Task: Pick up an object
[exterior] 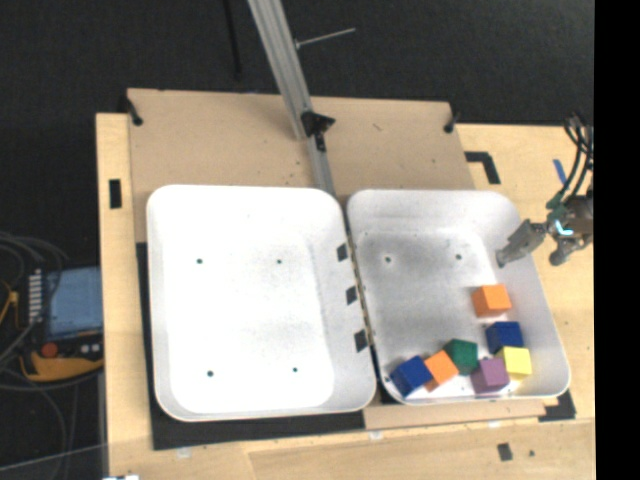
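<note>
Seven blocks lie in the right bin (400, 218), crowded toward its near right corner: an orange block (491, 300) farthest up, alone; below it a dark blue one (505, 335) touching a yellow one (517, 360); a purple one (490, 375) just beside the yellow; a green one (462, 353), a second orange (441, 367) and a second blue (411, 375) in a row along the near wall; the rest of that bin's floor is bare and scuffed grey. The gripper (540, 236) sits at the bin's right rim, above the upper orange block and apart from it; whether it is spread or closed I cannot tell; nothing shows in its grasp. The left bin (240, 298) touches the right along clips; both rest on a pale wood bench (400, 148); a metal rail (285, 63) slants up behind; a blue box (75, 303) and cables (30, 368) lie on the dark floor at left.
</note>
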`<move>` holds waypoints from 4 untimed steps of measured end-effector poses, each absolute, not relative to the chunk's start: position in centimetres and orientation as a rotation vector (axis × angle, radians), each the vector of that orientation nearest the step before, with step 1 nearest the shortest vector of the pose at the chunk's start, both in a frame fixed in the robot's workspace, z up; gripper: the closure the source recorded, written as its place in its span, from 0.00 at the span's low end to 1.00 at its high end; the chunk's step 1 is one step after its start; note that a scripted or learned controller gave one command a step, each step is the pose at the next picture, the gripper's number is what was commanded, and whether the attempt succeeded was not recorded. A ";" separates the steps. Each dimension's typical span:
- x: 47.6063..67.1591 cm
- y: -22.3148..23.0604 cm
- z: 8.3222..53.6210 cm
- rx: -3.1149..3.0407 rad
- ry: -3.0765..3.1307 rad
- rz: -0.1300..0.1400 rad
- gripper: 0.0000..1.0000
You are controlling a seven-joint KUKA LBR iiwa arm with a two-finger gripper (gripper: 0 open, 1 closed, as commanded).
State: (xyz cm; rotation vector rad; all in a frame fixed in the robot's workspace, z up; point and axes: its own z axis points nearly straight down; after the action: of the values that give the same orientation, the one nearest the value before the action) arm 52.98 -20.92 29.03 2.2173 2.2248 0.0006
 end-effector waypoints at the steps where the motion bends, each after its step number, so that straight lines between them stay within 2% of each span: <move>1: 53.0 -20.9 29.1 2.217 2.223 0.002 0.00; 2: 53.3 -21.1 24.9 2.223 2.220 -0.005 0.00; 4: 53.9 -20.6 13.8 2.220 2.215 -0.002 0.00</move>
State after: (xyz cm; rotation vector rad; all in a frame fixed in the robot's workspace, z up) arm 53.86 -20.63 13.80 2.2198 2.2154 -0.0020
